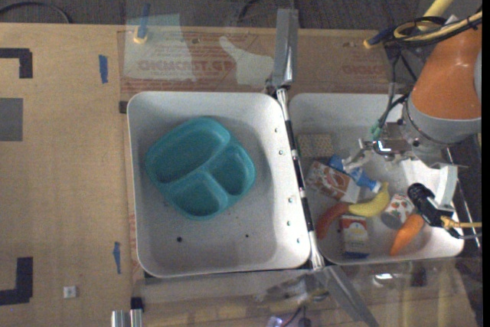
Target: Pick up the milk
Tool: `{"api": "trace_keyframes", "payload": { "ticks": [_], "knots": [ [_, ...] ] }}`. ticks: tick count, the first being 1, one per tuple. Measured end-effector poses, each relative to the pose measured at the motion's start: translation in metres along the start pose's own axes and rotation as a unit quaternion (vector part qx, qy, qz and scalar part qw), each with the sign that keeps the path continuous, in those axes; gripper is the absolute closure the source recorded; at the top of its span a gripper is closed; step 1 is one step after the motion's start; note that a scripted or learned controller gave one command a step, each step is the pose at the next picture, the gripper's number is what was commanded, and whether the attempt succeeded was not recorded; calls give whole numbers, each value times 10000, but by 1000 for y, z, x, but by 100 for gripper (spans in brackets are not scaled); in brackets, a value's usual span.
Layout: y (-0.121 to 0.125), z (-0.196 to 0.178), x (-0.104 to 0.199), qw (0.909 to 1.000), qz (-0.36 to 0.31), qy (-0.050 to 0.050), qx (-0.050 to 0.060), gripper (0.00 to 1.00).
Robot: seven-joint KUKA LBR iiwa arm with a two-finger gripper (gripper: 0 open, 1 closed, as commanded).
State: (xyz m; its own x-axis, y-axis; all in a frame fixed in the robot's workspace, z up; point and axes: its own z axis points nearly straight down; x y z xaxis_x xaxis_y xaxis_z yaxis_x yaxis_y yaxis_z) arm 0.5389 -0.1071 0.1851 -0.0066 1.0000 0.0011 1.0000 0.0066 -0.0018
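Two small cartons lie in the right bin (306, 119). One is white with red-brown print (331, 181), lying flat at the bin's left side. The other is red and white with a blue base (354, 233) and stands near the front wall. I cannot tell which of them is the milk. My gripper (380, 145) hangs over the middle of the right bin, below the orange band of the arm. It is up and to the right of the flat carton and apart from it.
Around the cartons lie a yellow banana (371, 203), a blue and white item (366, 181), a red pepper (328, 217), an orange carrot (406, 234) and a small red-and-white piece (398, 206). The left bin (230, 249) holds a teal divided plate (200, 165).
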Motion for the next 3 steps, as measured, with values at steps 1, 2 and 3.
{"api": "trace_keyframes", "payload": {
  "ticks": [1, 2, 3],
  "knots": [
    [11, -182, -31, 9895, -1445, -16, -24, 0],
    [29, -25, -21, 9968, -800, -7, -11, 0],
    [54, 73, -61, 9994, -355, -6, -10, 0]
  ]
}}
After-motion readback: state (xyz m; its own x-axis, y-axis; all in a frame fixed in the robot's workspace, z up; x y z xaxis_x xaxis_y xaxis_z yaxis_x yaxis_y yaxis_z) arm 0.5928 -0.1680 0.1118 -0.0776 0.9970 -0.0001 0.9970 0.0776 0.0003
